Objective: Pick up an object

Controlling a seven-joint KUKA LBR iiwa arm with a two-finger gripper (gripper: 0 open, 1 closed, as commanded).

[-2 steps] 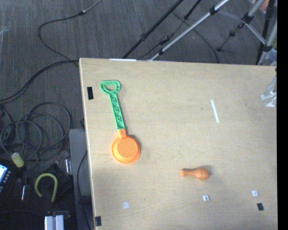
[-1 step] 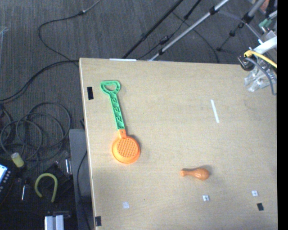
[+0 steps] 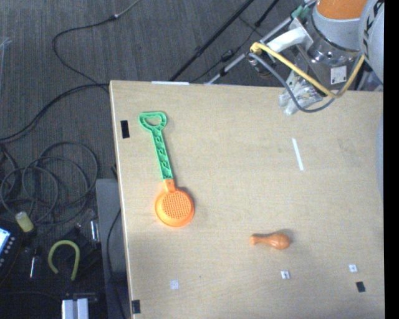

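A toy sieve with a green handle [image 3: 159, 146] and a round orange mesh head [image 3: 174, 207] lies on the left part of the wooden bench top [image 3: 249, 174]. A small orange drumstick-shaped piece [image 3: 272, 240] rests toward the front middle. A thin white stick [image 3: 298, 154] lies right of centre. My gripper [image 3: 294, 99] hangs at the bench's far edge on the right, under the grey wrist and its orange band [image 3: 340, 9], well away from all three objects. A yellow cable [image 3: 293, 65] loops around the wrist.
Black cables [image 3: 50, 168] and a green U-shaped item [image 3: 63, 255] lie on the dark floor left of the bench. Small black and white markers dot the bench near its front edge [image 3: 285, 275].
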